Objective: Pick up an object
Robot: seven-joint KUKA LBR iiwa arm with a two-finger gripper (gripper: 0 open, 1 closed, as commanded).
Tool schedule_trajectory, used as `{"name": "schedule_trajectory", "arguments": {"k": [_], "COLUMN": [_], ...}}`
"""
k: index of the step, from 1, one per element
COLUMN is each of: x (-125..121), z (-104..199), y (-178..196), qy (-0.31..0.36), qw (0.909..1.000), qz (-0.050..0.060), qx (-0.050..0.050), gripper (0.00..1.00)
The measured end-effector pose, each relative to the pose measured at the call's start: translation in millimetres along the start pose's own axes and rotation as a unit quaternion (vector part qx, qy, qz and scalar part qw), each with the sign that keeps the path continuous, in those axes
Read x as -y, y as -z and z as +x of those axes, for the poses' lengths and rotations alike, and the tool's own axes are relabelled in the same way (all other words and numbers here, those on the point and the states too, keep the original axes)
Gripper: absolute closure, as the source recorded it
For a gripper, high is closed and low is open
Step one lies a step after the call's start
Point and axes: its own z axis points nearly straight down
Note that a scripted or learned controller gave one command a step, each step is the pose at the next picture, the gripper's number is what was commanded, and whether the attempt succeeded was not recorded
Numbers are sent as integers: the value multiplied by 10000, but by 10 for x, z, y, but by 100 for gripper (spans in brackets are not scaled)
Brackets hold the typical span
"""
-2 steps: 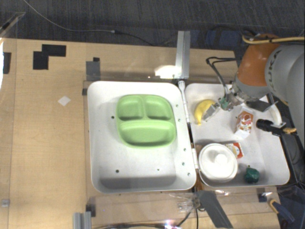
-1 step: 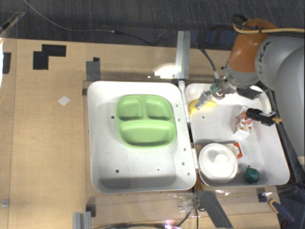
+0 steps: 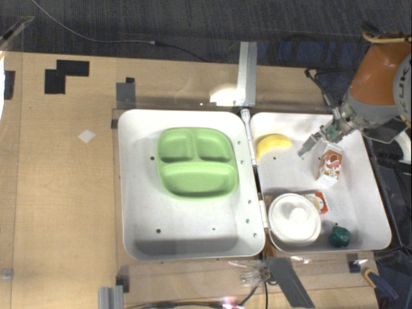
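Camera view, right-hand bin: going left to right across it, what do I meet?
Yellow banana-like piece → white bowl → gripper → small red-and-white carton → dark green item. A small packet by the bowl overlaps it, so I leave it out.

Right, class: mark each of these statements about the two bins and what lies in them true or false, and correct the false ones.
1. The green divided tray lies in the left bin. True.
2. The yellow banana-like object sits in the same bin as the green tray. False: it is in the right bin, near the divider.
3. The white bowl is in the right bin. True.
4. The small dark green object rests inside the white bowl. False: it lies beside it, on the bin floor.
5. The gripper is over the right bin. True.
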Motion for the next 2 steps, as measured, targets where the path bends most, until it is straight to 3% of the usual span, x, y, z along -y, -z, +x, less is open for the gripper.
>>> {"name": "schedule_trajectory", "arguments": {"k": [1,2], "x": [409,655], "z": [-276,188], "y": [-615,-609], "qy": [291,-1040], "qw": [9996,9946], "qz": [-4,-3], "qx": [6,2], "gripper": [0,0]}}
